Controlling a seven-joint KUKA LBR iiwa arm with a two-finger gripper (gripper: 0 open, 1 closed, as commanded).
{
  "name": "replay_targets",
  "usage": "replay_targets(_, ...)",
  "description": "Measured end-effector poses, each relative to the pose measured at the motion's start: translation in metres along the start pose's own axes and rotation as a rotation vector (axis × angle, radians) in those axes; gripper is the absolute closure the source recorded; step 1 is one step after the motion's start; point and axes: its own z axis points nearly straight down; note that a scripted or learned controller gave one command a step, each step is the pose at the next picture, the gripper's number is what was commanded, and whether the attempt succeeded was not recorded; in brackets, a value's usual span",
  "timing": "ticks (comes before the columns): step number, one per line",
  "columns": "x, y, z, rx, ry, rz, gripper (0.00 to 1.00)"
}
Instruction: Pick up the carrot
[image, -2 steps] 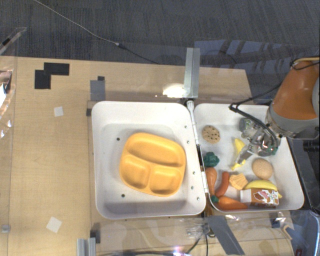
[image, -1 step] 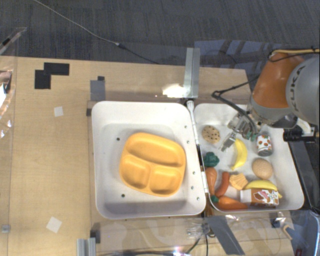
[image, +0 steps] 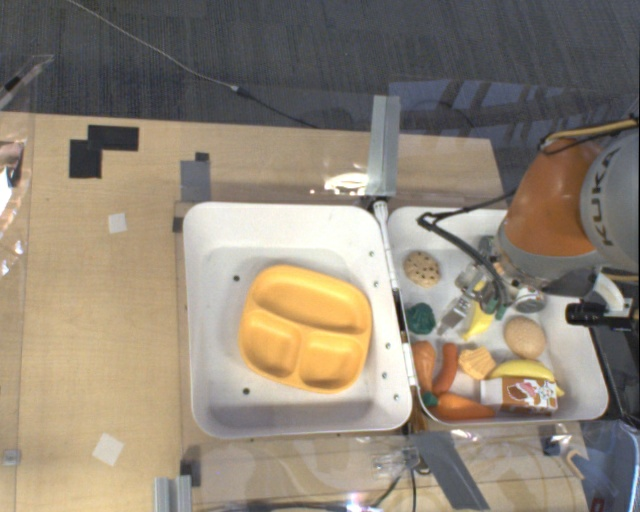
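Sitting in the left white bin (image: 210, 300), a yellow compartment plate (image: 303, 327) lies flat. Right white bin (image: 590, 385) holds toy food: orange plastic carrot (image: 463, 406) at the near edge, beside a red sausage (image: 446, 367), green broccoli (image: 421, 318), cookie (image: 422, 266). Hand (image: 470, 303) hovers over a yellow banana piece (image: 483, 318); finger spread cannot be told.

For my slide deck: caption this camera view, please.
KUKA arm's gripper poised over the right bin of toy food, carrot lying near its front edge.
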Motion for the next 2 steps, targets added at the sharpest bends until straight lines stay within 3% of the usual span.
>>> replay_targets(1, -0.069, -0.009, -0.009, 0.0, -0.003, 0.194, 0.0)
replay_targets(2, -0.002, -0.045, -0.036, 0.001, 0.0, 0.354, 0.0)
